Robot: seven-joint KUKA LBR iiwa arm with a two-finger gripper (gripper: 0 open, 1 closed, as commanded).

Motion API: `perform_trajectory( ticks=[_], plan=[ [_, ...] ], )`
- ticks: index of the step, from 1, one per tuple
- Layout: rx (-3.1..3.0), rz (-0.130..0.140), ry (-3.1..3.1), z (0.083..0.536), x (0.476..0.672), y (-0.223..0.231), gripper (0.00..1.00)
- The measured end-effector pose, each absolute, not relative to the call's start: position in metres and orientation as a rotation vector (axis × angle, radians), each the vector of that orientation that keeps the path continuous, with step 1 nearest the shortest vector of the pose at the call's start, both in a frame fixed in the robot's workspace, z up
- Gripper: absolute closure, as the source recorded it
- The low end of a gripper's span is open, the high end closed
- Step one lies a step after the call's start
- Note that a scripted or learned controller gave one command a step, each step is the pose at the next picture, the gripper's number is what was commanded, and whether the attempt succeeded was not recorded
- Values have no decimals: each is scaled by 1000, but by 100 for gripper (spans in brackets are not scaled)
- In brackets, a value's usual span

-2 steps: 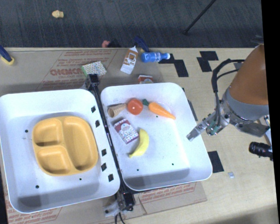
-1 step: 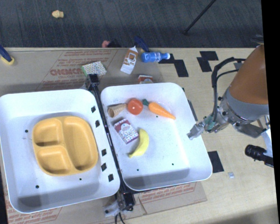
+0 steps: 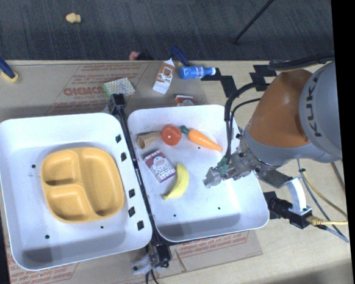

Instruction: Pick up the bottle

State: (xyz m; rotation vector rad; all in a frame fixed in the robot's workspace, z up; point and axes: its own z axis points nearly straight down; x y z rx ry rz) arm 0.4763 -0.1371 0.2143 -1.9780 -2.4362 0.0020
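The bottle point(image 3: 191, 73) is small and blue and lies on its side on the cardboard behind the right bin point(image 3: 250, 215), outside both bins. My gripper point(image 3: 215, 175) hangs low over the right part of that bin's floor, just right of a banana point(image 3: 177, 182). It is far in front of the bottle, and nothing shows in its grasp. The grey and orange arm point(image 3: 286, 123) covers the bin's right rim.
The right bin holds a cone point(image 3: 147, 139), a tomato point(image 3: 171, 134), a carrot point(image 3: 202, 140), a red box point(image 3: 160, 166) and the banana. A yellow divided plate point(image 3: 83, 182) sits in the left bin point(image 3: 12, 139). A carton point(image 3: 164, 75) lies next to the bottle.
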Motion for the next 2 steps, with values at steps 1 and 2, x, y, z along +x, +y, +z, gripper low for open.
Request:
perform_trajectory(
  ticks=[1, 2],
  plan=[
    [-1839, 1, -2542, 224, 477, -94, 100],
    [-2041, 3, -2387, 208, 476, -212, 100]
  ],
)
